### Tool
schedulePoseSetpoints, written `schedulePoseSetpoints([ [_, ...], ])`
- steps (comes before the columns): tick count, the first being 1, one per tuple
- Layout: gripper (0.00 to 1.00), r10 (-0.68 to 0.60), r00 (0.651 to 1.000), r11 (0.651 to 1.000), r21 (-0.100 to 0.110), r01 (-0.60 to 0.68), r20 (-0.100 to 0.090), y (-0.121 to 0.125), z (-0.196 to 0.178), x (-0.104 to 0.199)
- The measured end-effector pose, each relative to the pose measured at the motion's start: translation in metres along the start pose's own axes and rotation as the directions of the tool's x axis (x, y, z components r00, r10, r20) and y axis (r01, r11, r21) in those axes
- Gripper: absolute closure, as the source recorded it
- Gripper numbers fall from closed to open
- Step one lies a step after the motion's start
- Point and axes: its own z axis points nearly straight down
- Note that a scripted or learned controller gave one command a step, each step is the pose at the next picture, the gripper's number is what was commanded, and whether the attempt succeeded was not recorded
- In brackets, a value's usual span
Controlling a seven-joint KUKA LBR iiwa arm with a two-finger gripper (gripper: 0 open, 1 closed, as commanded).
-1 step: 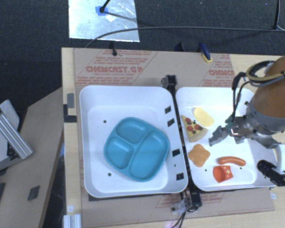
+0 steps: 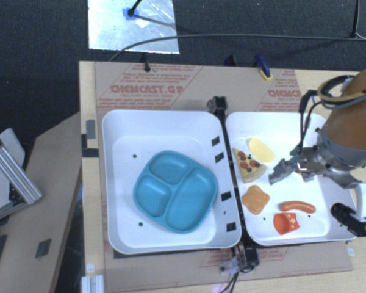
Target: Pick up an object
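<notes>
Five small toy foods sit in the right bin (image 2: 317, 234), likely light, stiff plastic: nearest the red piece (image 2: 286, 223) and sausage (image 2: 297, 207); grip the sausage across its middle. Farther, the end effector (image 2: 279, 172) hovers, released.

Two white bins: left bin (image 2: 119, 163), right bin (image 2: 280, 122), with small black marks along the shared divider. Blue-teal sectioned plate (image 2: 175, 190) in the left one. In the right one: pale yellow piece (image 2: 260, 149); pizza slice (image 2: 248, 165) in tan with red dots; orange-brown nugget (image 2: 255, 199); reddish-orange sausage (image 2: 297, 207); red-orange chunk (image 2: 286, 223). Grey gripper (image 2: 279, 171) below an orange-brown wrist band (image 2: 354, 121). Tan cardboard sheet (image 2: 152, 87) printed with red lettering. Dark blue-grey floor (image 2: 36, 47). Silvery foil square (image 2: 132, 16) bearing a blue patch. Black cables (image 2: 244, 36) across the floor.
</notes>
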Motion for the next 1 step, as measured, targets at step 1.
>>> schedulePoseSetpoints([
  [1, 0.00, 0.002, 1.000, 1.000, 0.005, -0.002, -0.001, 0.0039, 0.0616, -0.0023],
])
